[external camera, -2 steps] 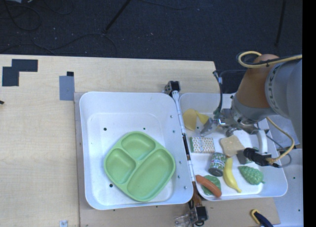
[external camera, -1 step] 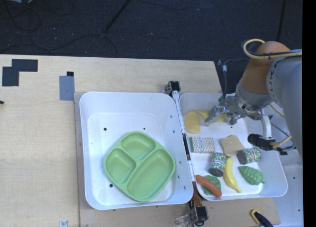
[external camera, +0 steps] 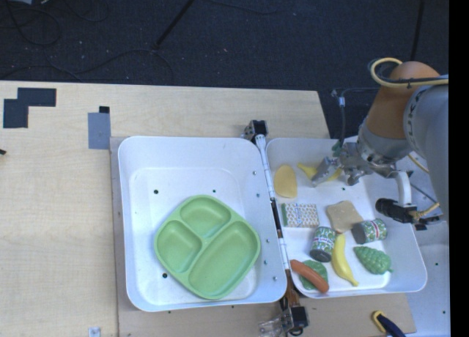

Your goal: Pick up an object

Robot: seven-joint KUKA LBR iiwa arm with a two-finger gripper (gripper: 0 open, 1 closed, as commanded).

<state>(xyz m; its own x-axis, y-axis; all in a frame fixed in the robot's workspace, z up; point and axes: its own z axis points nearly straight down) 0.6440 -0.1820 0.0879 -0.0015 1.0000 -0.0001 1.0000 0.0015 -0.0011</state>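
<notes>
My gripper is down in the back part of the right bin, reaching in from the right. A small yellow wedge lies right at its left tip, touching or nearly touching it. Left of that rests a pale yellow oval piece. Further forward lie a patterned cracker, a slice of toast, a green-labelled can, a small dark can, a banana, a green bumpy fruit and a carrot.
The left bin holds a green divided plate. A black clamp sits at the back of the ridge between the bins. The arm's grey body and orange band rise over the right bin's back right corner.
</notes>
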